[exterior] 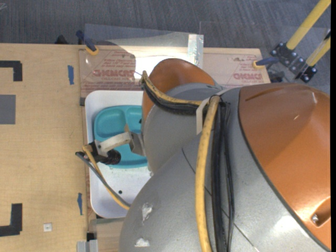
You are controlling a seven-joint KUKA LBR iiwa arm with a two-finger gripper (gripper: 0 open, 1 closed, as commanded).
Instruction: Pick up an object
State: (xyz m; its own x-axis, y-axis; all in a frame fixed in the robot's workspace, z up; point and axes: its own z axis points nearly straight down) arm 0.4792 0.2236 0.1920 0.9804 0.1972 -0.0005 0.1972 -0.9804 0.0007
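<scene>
The gripper (137, 143) is low inside the white bin (111, 189), at the right edge of a teal tray (111, 121), and the big grey and orange arm (236, 167) covers most of it. I cannot tell if the gripper is wide or narrow, or if it has anything in it.

The teal tray is the only thing in this bin that I can make out. It lies flat in the far half of the bin, and I see at least 2 hollow compartments with a raised ridge between them. It looks like moulded plastic, so I judge it stiff, light and not fragile, but smooth and a little slippery.

A flat tray gives no hold from above on its floor. The better place is probably the raised outer rim or the ridge between the compartments. Held at 1 edge only, the tray may tilt or slide out.

The bin stands on a pale brown bench (42, 140).
</scene>
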